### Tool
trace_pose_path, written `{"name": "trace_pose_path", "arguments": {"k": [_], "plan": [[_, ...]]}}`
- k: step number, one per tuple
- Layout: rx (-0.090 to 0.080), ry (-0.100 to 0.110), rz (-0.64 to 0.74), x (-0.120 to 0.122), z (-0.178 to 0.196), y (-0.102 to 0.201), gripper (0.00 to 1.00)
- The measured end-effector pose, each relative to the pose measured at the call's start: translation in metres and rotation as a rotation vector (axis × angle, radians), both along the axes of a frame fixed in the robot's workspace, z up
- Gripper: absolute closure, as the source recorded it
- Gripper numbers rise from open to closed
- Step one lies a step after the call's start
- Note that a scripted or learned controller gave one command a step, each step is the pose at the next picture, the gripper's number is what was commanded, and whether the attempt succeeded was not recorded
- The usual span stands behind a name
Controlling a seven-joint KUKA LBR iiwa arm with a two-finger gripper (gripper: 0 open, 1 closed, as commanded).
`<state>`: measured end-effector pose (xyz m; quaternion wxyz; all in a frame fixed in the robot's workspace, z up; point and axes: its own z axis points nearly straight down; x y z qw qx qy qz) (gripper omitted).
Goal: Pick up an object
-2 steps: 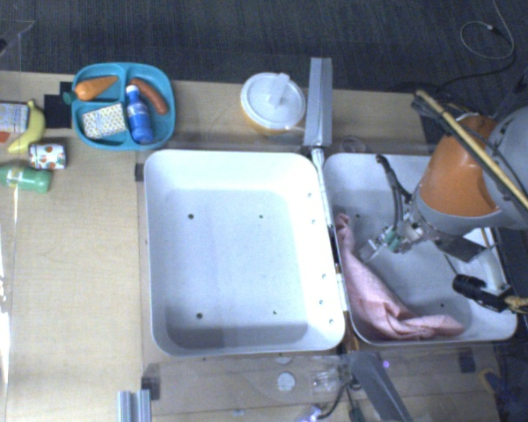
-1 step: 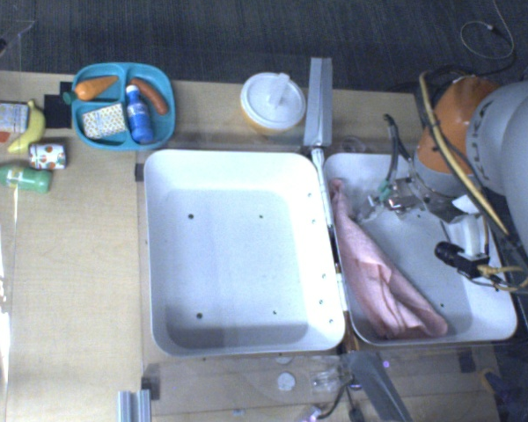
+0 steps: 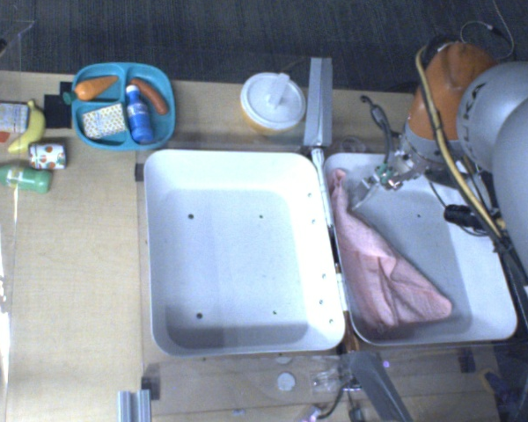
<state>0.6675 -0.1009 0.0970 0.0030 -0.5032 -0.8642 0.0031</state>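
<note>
1. Fingers of the grey two-finger gripper (image 3: 370, 192) hang over the far left corner of the right shallow white bin (image 3: 484, 323); whether they are spread or pressed together cannot be told.
2. Just beside and below them, the crumpled pink cloth (image 3: 374, 262) lies along that bin's left wall.
3. Further left sits the left shallow white bin (image 3: 238, 253).

Pink cloth (image 3: 378, 266) in right bin (image 3: 484, 323)
</note>
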Motion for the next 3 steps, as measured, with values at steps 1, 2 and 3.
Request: {"name": "trace_pose_path", "arguments": {"k": [1, 2, 3], "plan": [[0.002, -0.01, -0.051, -0.061, 0.006, -0.017, 0.0], [0.0, -0.027, -0.007, -0.098, -0.007, 0.003, 0.0], [0.0, -0.03, 0.066, -0.123, -0.006, 0.009, 0.0]]}}
